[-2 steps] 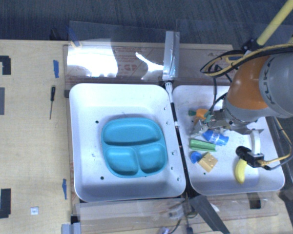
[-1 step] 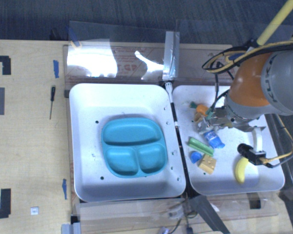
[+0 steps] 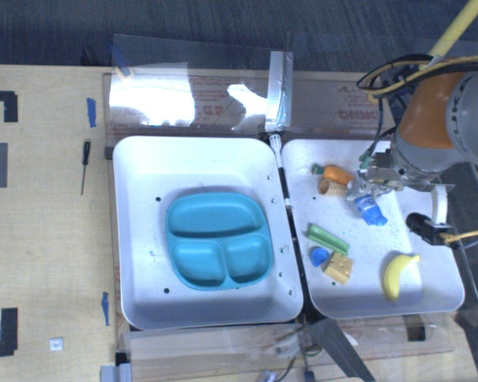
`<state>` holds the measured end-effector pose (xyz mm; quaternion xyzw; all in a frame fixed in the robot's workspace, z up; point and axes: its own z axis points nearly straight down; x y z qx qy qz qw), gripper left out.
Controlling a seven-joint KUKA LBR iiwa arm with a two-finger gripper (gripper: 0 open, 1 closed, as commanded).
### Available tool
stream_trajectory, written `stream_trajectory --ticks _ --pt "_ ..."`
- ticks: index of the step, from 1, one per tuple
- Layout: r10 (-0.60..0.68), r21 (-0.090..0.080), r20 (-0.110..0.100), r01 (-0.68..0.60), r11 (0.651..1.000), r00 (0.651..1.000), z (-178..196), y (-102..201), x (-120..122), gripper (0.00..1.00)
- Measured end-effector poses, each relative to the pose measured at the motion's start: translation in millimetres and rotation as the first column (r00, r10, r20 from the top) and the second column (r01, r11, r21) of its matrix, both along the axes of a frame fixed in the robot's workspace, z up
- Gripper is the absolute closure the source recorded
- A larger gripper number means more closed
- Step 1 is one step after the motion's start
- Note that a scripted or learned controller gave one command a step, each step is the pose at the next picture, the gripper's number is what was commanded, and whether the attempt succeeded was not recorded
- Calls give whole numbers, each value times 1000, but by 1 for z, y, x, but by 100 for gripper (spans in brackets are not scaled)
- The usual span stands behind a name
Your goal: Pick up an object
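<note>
A small blue, crumpled-looking object (image 3: 372,211) lies in the right shallow white bin (image 3: 442,293), in that bin's upper half. The metal two-finger gripper (image 3: 365,188) hangs directly over the blue object's upper end, its tips at or just above it; whether the tips touch it cannot be told, and whether the jaws are open or closed cannot be made out from this slant. The grey arm with its orange band (image 3: 427,118) reaches in above and to the right of the blue object.

Just up and to the left of the blue object lies an orange carrot-shaped toy with a green tip (image 3: 331,172), and touching that toy's lower side is a short tan cork-like cylinder (image 3: 329,186). Below and to the left of the blue object rests a long green stick-shaped block (image 3: 327,238), lying at a slant. Beneath that are a small blue rounded piece (image 3: 319,255) and a tan wooden block (image 3: 339,268), side by side. Down and to the right of the blue object lies a yellow plastic banana (image 3: 399,274), near the bin's lower right corner.

Well to the left of the blue object, in the left shallow white bin (image 3: 135,173), sits a light blue plastic plate with three compartments (image 3: 218,239).
</note>
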<state>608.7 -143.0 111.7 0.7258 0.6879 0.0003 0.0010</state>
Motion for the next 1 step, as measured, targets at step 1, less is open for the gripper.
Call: stream_trajectory --ticks 1 --pt "-23 3 9 23 1000 1000 129 84 18 100"
